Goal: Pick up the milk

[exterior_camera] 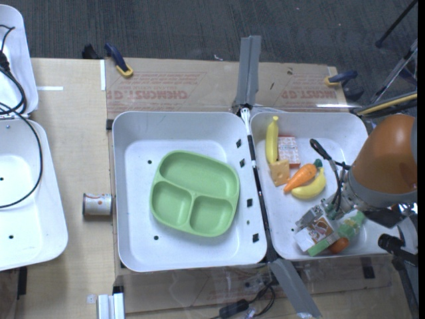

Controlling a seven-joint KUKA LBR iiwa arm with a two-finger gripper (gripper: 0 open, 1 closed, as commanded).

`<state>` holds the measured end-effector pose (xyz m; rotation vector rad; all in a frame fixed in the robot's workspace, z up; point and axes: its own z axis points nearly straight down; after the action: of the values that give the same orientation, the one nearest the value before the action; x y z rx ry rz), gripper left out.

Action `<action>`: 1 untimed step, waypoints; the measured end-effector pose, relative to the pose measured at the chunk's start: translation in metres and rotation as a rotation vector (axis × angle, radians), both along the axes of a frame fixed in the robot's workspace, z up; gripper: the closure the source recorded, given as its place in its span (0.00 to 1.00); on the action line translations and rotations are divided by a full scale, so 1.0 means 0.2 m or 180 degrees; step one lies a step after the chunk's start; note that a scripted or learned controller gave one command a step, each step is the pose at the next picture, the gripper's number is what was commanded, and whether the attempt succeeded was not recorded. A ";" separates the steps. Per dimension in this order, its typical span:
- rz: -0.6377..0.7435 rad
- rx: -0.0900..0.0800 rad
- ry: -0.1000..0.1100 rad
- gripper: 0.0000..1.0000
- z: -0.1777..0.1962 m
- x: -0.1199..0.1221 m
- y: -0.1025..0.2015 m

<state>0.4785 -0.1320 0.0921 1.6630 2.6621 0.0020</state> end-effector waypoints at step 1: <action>-0.0012 0.0001 0.0000 1.00 0.04 0.00 0.00</action>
<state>0.4789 -0.1325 0.1009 1.6679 2.6592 0.0027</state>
